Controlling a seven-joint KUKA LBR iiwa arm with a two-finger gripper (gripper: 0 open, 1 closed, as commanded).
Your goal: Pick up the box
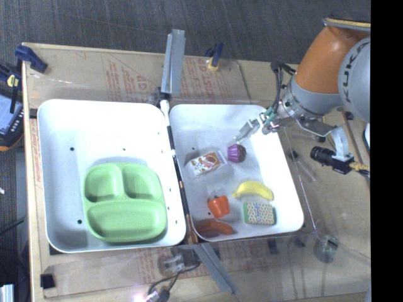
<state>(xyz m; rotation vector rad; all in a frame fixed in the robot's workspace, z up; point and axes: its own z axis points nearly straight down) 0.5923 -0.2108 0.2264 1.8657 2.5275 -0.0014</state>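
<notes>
The right bin (286,187) holds, nearest, a reddish-brown piece (214,228), a green-patterned sponge-like block (259,213), an orange pepper (218,206), and a banana (254,190). The left bin (56,137) holds a green divided tray (124,202). Farther back lies the box (205,163), white with red print, beside a purple piece (236,153). The hand (247,131) hovers beyond, fingers parted, grasping nothing.
</notes>
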